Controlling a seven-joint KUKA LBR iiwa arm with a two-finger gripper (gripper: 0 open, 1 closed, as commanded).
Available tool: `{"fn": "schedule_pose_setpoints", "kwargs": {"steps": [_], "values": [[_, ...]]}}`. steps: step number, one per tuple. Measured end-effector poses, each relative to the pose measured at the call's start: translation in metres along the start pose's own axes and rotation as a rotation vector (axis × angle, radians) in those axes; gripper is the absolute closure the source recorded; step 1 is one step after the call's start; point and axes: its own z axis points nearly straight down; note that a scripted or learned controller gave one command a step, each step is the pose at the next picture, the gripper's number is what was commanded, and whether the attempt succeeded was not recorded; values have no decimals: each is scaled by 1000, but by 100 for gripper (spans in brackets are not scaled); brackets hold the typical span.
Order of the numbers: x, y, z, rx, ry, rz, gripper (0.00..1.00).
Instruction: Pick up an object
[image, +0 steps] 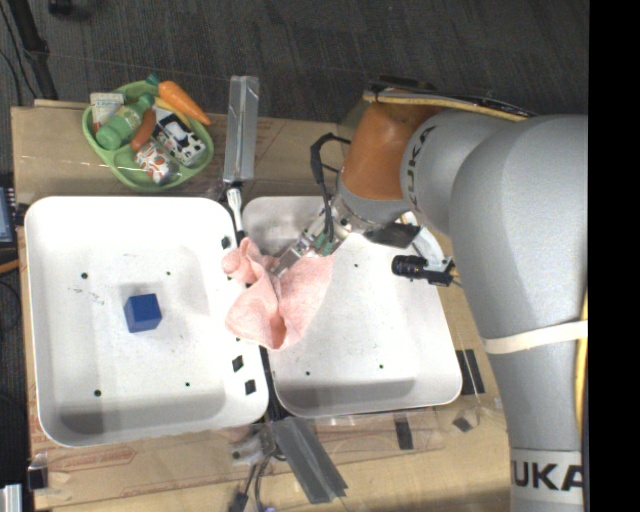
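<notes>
2 shallow white bins sit side by side on the bench. The left bin (60, 300) holds 1 blue cube (143, 311), lying alone toward its left-centre, well apart from the arm.

The pink cloth (275, 295) is the thing in play. It lies crumpled at the left wall of the right bin (400, 370), with 1 fold draped over the shared rim between the 2 bins. Its upper right part rises toward the tool, which suggests it is being lifted or tugged from that corner rather than lying flat.

The gripper (300, 250) reaches in from the right, angled down and to the left, its tip right at the top edge of the cloth. The tip is small and partly lost against the fabric, so I cannot tell how it is set or whether any cloth is truly caught there. Contact looks likely; a secure hold is not confirmed.

The arm's orange band (375, 150) and grey body hang over the far right corner of the right bin.

A green bowl (100, 150) of toy food rests off the bins at the far left, out of the work area.

Judgement: a limp cloth hung over a rim may drag or slip free on lifting.
</notes>
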Motion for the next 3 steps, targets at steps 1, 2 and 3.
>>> {"fn": "schedule_pose_setpoints", "kwargs": {"steps": [1, 2, 3], "values": [[0, 1, -9, -1, -1, -4, 100], [32, 1, -101, -2, -4, -270, 100], [77, 0, -100, 1, 1, -160, 100]]}}
